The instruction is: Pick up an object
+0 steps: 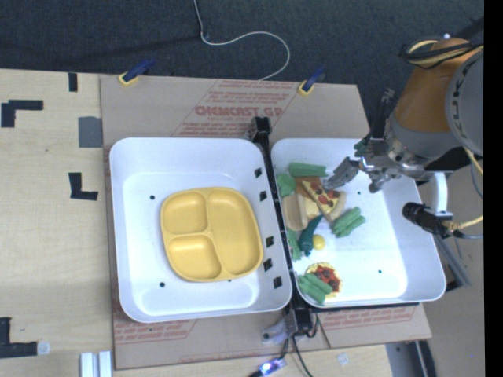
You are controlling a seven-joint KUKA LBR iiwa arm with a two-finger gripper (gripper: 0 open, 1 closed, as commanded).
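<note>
The right bin (393, 246) holds a heap of toy food along its left side. There is a pizza slice (323, 197), a long green pod (306, 169), a shorter green pod (347, 221), a teal piece (309, 231) and a small yellow ball (320, 243). A red-topped piece (323, 276) lies near the front wall. My gripper (358, 178) hangs over the bin's back part, just right of the pizza slice. It is open, and only white bin floor shows between its fingers. Its left fingertip (339, 173) is close above the slice's far corner.
A yellow divided plate (211, 234) lies in the left bin (134, 210). A black clip joins the bins at their shared wall (262, 129). The arm's orange band (428, 93) and cables fill the upper right. A white cable (236, 38) trails across the dark floor behind.
</note>
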